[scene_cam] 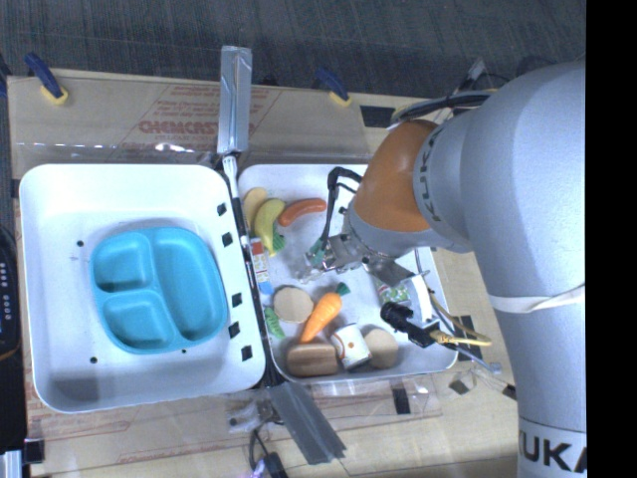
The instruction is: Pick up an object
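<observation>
My gripper (323,256) hangs low over the middle of the right bin (299,179), just above the orange carrot (320,315). A tan round bun (293,304) lies to the carrot's left. A yellow banana (265,221) and a red-orange sausage (302,210) lie at the bin's far left. Along the near wall sit a brown bread roll (311,358), a small white cup with red marks (348,345) and a beige ball (380,346). The arm's grey body and orange band cover the bin's right part.
The left bin (60,207) holds a blue three-compartment plate (157,287). A metal divider bar (234,98) rises between the bins at the back. Cardboard lines the bench behind both bins.
</observation>
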Tool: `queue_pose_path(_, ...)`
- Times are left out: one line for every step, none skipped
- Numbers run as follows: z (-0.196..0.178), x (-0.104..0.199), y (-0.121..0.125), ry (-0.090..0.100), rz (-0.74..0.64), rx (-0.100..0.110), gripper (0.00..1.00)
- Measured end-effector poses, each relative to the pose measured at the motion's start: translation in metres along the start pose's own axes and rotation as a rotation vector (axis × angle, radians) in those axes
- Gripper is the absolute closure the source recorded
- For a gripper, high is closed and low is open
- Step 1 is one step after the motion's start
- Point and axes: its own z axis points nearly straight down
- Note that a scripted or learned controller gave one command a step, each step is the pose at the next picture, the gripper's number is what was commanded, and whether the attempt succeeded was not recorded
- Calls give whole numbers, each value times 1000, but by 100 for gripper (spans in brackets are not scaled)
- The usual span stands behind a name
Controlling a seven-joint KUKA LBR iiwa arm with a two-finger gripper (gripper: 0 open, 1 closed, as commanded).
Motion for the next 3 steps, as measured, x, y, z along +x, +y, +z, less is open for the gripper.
queue_pose_path(-1,-73,-41,0,-76,1,100)
queue_pose_path(-1,-66,-38,10,-85,1,0)
queue_pose_path(0,-29,-28,3,-307,1,0)
